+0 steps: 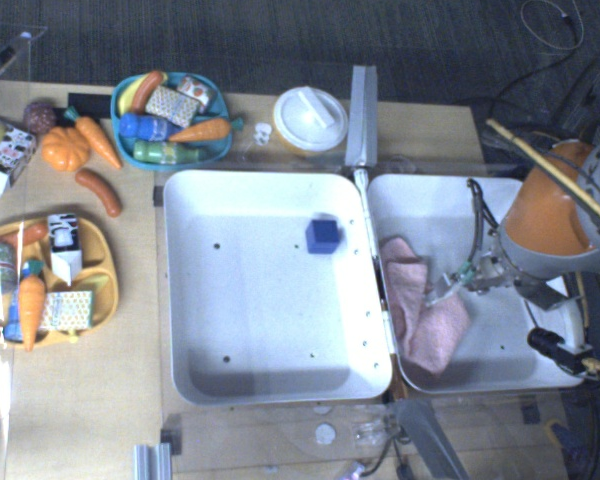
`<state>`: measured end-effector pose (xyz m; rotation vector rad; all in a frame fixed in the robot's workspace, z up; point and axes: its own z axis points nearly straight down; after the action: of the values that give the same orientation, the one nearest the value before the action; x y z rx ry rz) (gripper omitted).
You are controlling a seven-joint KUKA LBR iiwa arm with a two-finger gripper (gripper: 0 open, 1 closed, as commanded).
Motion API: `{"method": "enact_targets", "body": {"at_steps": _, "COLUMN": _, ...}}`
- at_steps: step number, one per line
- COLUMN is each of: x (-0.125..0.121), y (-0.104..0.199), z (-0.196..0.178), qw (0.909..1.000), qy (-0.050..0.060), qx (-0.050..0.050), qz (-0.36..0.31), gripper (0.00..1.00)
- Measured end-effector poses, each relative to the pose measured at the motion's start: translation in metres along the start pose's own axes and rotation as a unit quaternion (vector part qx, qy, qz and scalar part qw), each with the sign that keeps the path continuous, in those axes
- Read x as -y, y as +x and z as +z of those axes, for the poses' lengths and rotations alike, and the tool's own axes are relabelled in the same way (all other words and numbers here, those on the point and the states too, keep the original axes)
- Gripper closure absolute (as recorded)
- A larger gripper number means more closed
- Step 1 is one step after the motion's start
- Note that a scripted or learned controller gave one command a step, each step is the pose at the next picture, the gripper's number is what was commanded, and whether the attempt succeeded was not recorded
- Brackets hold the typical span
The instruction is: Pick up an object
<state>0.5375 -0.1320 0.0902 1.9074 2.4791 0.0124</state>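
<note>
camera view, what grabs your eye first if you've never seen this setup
Probably the arm's orange band at the right edge, with its gripper down in the right bin, right at a crumpled pink cloth. Next comes the small blue block, alone in the left bin. Beyond the bins, toy food crowds a blue bowl and a yellow tray on the left of the bench.

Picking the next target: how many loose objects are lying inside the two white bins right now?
2. A blue cube sits in the left bin, upper right. A pink cloth lies in the right bin by the hand. The cloth could cover more.
</note>
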Motion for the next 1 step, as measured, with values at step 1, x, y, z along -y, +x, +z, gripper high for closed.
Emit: {"method": "enact_targets", "body": {"at_steps": 1, "x": 0.0133, "y": 0.0246, "z": -0.0008, "qw": 0.9992, "qy": -0.001, "qx": 0.001, "qz": -0.040, "gripper": 0.00}}
